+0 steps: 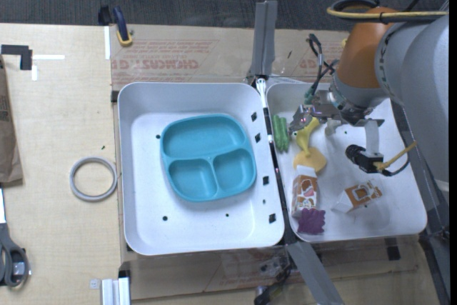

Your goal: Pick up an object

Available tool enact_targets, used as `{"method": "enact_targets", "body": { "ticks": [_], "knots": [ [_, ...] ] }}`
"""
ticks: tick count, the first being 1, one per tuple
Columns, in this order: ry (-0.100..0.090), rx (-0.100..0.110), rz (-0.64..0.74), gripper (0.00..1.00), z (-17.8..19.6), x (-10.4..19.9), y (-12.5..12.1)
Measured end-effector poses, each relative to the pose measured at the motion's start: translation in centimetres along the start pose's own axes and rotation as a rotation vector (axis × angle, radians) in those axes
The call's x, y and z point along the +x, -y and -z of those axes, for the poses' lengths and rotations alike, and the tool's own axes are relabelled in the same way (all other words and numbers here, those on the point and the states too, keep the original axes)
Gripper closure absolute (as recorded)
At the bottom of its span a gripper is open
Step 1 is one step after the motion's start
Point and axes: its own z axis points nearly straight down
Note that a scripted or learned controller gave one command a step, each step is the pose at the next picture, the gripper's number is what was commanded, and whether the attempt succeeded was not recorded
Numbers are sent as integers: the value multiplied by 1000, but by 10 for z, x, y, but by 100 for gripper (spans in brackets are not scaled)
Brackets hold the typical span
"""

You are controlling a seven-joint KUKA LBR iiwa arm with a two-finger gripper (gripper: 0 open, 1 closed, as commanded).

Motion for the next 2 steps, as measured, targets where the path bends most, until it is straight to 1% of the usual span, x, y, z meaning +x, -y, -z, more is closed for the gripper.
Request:
{"method": "enact_targets", "body": {
  "ticks": [1, 2],
  "knots": [
    [1, 0, -1, 100, 9, -1, 0],
    [0, -2, 39, 100, 1, -3, 5]
  ]
}}
